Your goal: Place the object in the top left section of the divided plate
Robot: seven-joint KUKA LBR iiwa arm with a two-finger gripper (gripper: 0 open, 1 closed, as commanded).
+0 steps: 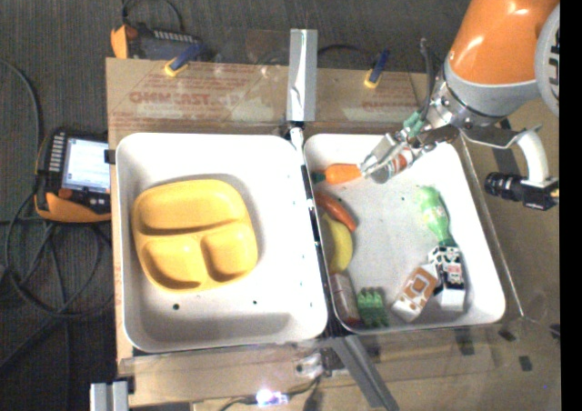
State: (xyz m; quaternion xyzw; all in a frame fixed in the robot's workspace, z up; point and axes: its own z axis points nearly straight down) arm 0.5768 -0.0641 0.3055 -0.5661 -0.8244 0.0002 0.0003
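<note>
Orange carrot (342, 173), long axis roughly horizontal, lies at the upper left of the right bin (482, 309), just beside the gripper (377, 167); finger spacing and any hold cannot be told. Yellow divided plate (193, 232) occupies the left bin (127, 155). No writing is legible.

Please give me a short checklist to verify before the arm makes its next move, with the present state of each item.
1. Plate sits flat in the left bin: ok.
2. Top left section of the plate is free: ok.
3. Gripper is over the right bin, beside the carrot: ok.
4. Carrot is held between the jaws: cannot tell.
5. Carrot lies apart from the banana: ok.
6. Path over the divider between the bins is free: ok.
</note>
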